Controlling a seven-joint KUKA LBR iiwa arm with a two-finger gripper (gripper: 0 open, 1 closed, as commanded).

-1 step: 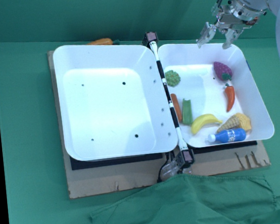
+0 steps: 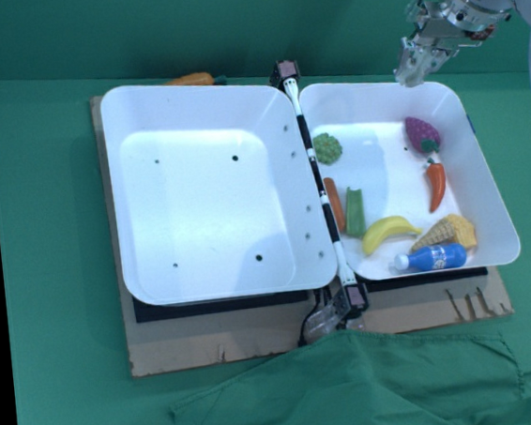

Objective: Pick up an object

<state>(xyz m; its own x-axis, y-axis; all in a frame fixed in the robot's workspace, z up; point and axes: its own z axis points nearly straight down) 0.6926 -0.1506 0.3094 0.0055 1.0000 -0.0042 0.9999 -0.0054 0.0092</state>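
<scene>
So the gripper [image 2: 414, 70] is sitting up at the upper right of the frame, over the back rim of the right bin [image 2: 489, 183], well above the toys and holding nothing; honestly can't tell from this angle how it's set. All the pickable stuff is in that right bin: a purple grape bunch [image 2: 421, 131] nearest the gripper, a red chili [image 2: 436, 183] just below it and about touching, a green bumpy thing [image 2: 327, 147] at the bin's upper left, a carrot [image 2: 334, 203] and green pod [image 2: 354, 212] side by side near the divider, then a banana [image 2: 388, 232], an ice cream cone [image 2: 448, 231] and a blue bottle [image 2: 432, 257] crowded together lower right. My guess is these are light, stiff plastic toys, kinda slick, so rounded ones could squirt out. I'd go for the grapes across the narrow width, since they're closest, though the chili crowds the lower side. The banana/cone/bottle cluster looks annoying, too tightly packed. The left bin [image 2: 142, 116] doesn't matter here.
</scene>
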